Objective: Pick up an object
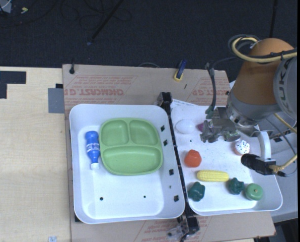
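Observation:
My gripper (211, 133) hangs low over the back part of the right bin (276, 201), under the grey arm with its orange band (263, 67). A pale white egg-shaped object (184, 127) lies just left of it. A white die with red dots (242, 147) lies to its right. In front of it sits an orange-red round object (193, 158). A yellow corn cob (212, 176), two dark green pieces (196, 191) (235, 186) and a light green round fruit (253, 191) lie near the bin's front. I see nothing held.
The left bin (84, 195) holds a green divided plate (130, 146) and a blue bottle (92, 147) lying along its left side. A black divider (173, 150) separates the bins. Cables and a black fitting (258, 164) hang at the right of the arm.

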Robot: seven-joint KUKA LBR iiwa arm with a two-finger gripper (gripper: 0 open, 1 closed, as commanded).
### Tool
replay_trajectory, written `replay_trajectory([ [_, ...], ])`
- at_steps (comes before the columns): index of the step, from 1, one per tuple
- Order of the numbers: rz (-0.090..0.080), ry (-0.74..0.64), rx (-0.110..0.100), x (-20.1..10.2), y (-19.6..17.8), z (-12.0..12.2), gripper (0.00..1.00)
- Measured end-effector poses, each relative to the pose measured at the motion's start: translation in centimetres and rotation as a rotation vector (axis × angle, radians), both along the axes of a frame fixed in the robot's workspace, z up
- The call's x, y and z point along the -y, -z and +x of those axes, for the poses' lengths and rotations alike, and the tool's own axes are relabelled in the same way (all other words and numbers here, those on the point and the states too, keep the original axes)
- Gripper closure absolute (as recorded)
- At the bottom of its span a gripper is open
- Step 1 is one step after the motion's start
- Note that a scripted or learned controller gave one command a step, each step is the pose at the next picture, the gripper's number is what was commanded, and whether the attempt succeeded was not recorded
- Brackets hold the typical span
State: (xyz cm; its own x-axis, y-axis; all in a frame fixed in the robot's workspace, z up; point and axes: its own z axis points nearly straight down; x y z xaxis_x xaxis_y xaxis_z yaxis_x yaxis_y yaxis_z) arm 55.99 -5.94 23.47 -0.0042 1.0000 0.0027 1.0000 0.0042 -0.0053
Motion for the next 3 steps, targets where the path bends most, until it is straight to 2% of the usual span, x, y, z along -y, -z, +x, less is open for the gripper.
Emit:
replay_trajectory([
  [1, 0.000, 0.000, 0.000, -5.2, 0.0, -1.2, 1.00],
  [2, -0.001, 0.000, 0.002, -9.8, -0.2, -0.9, 1.00],
  [3, -0.002, 0.002, 0.000, -12.1, 0.7, -1.6, 1.00],
])
